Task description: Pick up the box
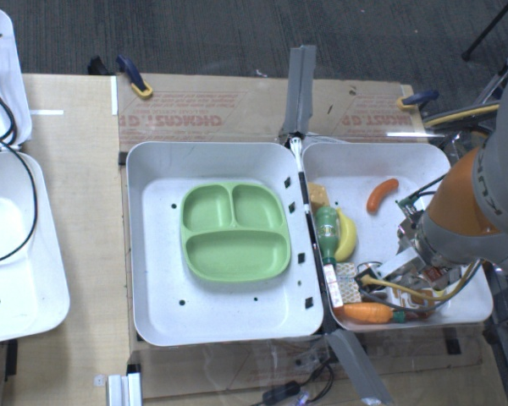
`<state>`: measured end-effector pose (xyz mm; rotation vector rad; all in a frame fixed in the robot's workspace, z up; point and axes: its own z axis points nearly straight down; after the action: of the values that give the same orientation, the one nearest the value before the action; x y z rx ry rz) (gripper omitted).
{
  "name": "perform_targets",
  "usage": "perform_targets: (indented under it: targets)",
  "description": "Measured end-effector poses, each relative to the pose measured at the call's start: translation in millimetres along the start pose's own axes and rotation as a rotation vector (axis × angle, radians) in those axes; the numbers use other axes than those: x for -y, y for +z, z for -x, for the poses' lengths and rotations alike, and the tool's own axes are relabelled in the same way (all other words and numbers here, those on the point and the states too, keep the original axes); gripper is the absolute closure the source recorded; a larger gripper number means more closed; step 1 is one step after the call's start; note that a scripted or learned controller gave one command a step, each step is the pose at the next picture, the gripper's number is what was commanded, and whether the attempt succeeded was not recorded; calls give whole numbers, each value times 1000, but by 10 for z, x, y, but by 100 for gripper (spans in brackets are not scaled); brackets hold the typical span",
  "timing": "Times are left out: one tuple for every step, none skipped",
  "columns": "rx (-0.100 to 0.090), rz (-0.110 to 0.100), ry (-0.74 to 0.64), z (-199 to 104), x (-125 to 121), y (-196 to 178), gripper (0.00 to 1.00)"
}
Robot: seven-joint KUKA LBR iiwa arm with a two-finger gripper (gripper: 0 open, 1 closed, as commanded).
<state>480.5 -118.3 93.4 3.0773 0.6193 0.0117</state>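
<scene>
Orange carrot lies crosswise at the near edge of the right bin, its green tip pointing toward the arm. Just behind it, touching or nearly so, lies the box. It is a small flat carton with a speckled face, lying flat on the bin floor in the near left corner, hard against the wall shared with the left bin.

The claw sits low over the same end of the bin, just right of the box in this view, in a tangle of yellow and black cables. That clutter hides its tip, so I cannot tell whether it is apart or together, and nothing visible shows it clamped on anything.

The box therefore lies from the claw toward the dividing wall, at about the same depth. Its long axis seems to run near to far along that wall, though the slant makes this uncertain. My judgement is that the coming move is a short sideways shift toward the divider, with little spare room on the wall side.

Farther back, a green bottle and a banana lie side by side. An orange sausage-like piece lies beyond them. A green divided plate rests in the left bin.
</scene>
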Motion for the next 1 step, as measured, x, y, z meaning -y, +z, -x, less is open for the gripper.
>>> perform_targets:
  targets:
    - [12,-5,-77,-1090,166,-1612,100]
